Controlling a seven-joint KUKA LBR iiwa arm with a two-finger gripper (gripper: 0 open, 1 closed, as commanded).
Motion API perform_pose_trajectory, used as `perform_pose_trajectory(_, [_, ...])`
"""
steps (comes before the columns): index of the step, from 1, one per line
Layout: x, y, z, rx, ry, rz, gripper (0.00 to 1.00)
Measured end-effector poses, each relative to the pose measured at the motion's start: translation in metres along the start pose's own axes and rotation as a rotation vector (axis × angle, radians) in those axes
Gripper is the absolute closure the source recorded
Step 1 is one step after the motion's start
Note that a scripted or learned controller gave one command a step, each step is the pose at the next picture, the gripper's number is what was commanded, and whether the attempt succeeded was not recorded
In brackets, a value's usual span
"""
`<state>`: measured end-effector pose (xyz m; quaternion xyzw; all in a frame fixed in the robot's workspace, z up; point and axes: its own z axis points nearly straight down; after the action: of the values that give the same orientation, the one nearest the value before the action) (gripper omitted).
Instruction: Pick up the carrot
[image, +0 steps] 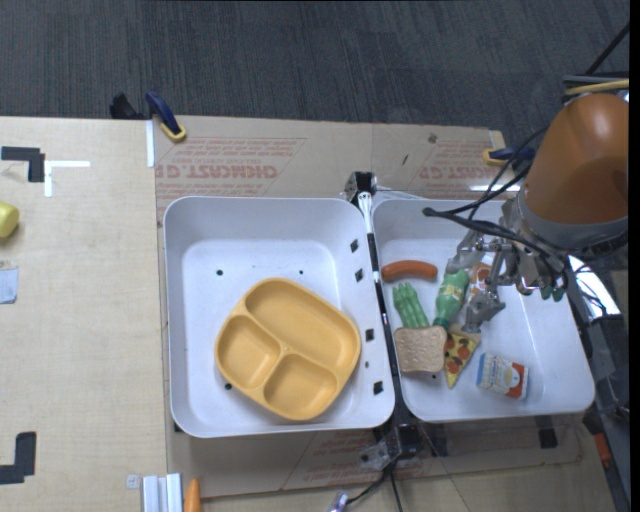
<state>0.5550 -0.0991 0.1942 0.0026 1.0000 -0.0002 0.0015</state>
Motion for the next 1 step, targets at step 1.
perform_pose_trajectory(1, [0.0176, 0.0144, -0.0885, 0.001, -0.006, -0.267, 0.0])
